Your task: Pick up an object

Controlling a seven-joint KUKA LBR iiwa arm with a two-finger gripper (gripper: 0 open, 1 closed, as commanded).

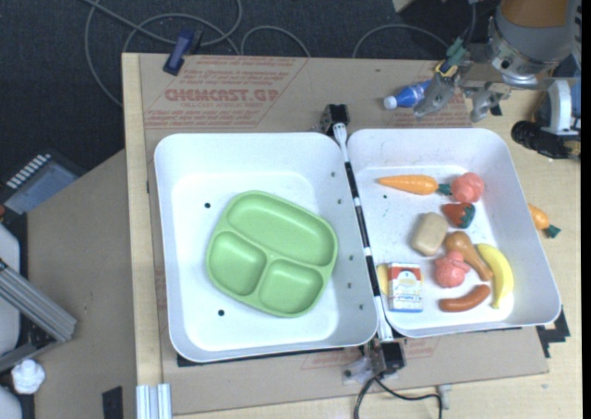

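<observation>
My gripper (459, 101) hangs above the far edge of the right bin (523, 188), its two fingers spread apart with nothing between them. In that bin lie a carrot (408, 184), a pink fruit (468, 186), a strawberry (459, 214), a beige potato (428, 233), a chicken drumstick (466, 253), a banana (497, 272), a pink peach (450, 270), a sausage (464, 298) and a small carton (404, 285). All of them sit below and nearer than the gripper.
The left bin (185, 186) holds a green divided plate (271, 253). A blue-and-white bottle (407, 96) lies on the bench just left of the gripper. A small orange piece (539, 219) sits outside the right bin's right wall. Cables run across the dark floor behind.
</observation>
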